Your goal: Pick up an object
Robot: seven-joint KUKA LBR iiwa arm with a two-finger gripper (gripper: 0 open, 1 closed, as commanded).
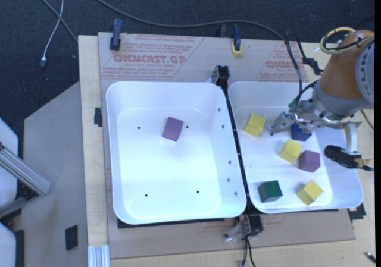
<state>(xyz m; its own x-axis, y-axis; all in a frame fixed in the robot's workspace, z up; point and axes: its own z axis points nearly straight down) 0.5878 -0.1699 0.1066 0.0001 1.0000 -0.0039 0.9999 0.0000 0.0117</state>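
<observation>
White left bin (125,141) holds one purple cube (172,128).

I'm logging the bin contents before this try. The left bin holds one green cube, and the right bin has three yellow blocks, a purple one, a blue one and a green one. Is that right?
Not quite: the cube in the left bin is purple, not green, as the camera view shows. The rest stands: the right bin has three yellow blocks, a purple one, a blue one and a green one.

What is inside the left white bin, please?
Inside the left bin lies one purple cube, resting apart from the walls on the white floor. Nothing covers any part of this bin, so its whole floor is visible.
</observation>
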